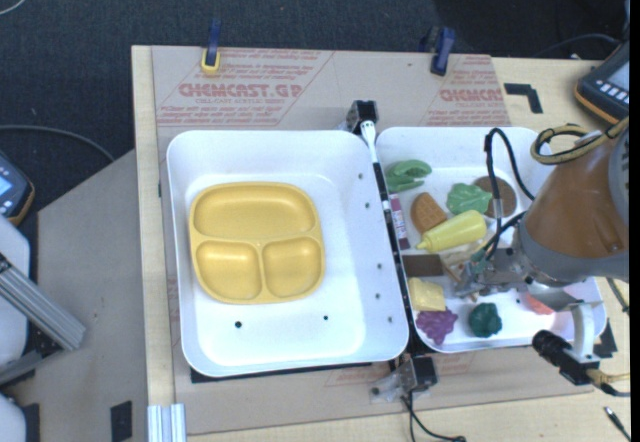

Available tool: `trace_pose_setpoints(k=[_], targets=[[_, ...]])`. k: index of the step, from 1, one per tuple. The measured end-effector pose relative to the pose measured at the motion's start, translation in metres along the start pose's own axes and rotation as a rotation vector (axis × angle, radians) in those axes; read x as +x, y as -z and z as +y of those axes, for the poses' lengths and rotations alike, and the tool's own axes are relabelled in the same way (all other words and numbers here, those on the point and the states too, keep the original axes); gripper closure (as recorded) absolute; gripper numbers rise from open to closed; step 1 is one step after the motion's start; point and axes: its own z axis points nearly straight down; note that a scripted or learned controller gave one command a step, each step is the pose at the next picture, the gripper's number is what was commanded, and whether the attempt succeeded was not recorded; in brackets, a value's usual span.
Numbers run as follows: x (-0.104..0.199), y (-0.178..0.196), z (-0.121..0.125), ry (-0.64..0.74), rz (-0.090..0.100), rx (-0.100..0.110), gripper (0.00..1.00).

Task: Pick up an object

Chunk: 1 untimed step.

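Gripper (470, 275) low in right bin (560, 338); grip state, I cannot tell. Corn (455, 230) light, stiff, slippery; I'd pinch mid-body.

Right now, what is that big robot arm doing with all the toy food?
The robot arm is reaching into the right bin, where toy food is piled up: a yellow corn cob, green pieces and purple grapes. Its gripper is low among the toys, but nothing can be seen held yet. The left bin holds a yellow divided plate.
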Motion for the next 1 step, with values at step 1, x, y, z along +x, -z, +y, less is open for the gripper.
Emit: trace_pose_setpoints(k=[1], targets=[[0.0015,0.0421,-0.0004,0.002,-0.004,-0.004,1.0]])
